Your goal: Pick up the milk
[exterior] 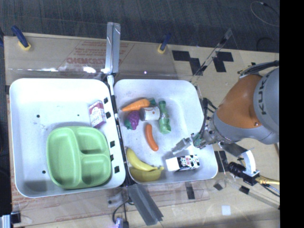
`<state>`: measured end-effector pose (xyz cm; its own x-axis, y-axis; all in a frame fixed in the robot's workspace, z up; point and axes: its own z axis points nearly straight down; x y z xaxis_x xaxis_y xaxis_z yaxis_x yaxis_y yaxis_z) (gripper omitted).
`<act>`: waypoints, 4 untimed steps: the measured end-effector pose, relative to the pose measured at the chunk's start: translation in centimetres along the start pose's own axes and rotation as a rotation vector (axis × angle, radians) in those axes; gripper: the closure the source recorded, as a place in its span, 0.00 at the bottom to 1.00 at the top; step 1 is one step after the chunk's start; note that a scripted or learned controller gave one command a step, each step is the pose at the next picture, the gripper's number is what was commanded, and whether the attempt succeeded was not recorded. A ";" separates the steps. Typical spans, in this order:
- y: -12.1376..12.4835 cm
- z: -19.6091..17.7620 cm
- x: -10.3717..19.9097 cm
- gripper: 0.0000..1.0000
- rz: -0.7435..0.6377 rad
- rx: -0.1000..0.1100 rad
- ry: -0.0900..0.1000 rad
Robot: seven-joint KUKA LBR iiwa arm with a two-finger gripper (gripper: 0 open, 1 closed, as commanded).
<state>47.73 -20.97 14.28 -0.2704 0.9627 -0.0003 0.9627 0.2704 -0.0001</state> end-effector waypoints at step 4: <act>0.4 0.0 1.6 0.00 -0.373 0.003 0.003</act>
<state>47.69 -19.35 14.28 -0.6028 0.7979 0.0031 0.7979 0.6028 -0.0025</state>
